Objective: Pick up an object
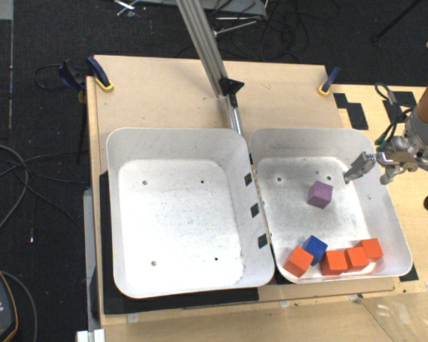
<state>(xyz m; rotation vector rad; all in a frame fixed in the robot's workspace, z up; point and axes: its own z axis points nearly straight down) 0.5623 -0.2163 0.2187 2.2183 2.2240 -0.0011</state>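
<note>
Left bin (pixel 128 155): I see no objects in it, just speckled white floor. Nothing for me to pick there.

Right bin (pixel 292 144): all the candidates are here. Along the near wall sits a cluster: an orange block (pixel 297 261) at the left end, a blue block (pixel 314 247) touching it and just behind, then two more orange blocks (pixel 334 261) (pixel 359 256) and a last one (pixel 372 247) pressed against the right corner. Apart from them, mid-floor, a purple cube (pixel 319 194) stands alone, slightly rotated.

Handling judgement: these look like small rigid blocks, probably light, flat-faced, not fragile. Smooth faces may slip if pinched on a corner. I would take the purple cube across two opposite flat sides, since it has free space all round; the clustered ones leave little room for fingers.

Gripper (pixel 369 165): at the right bin's far right edge, well above and to the right of the purple cube, holding nothing. One finger points left over the rim; I cannot tell from this angle whether the fingers are spread or closed.
</note>
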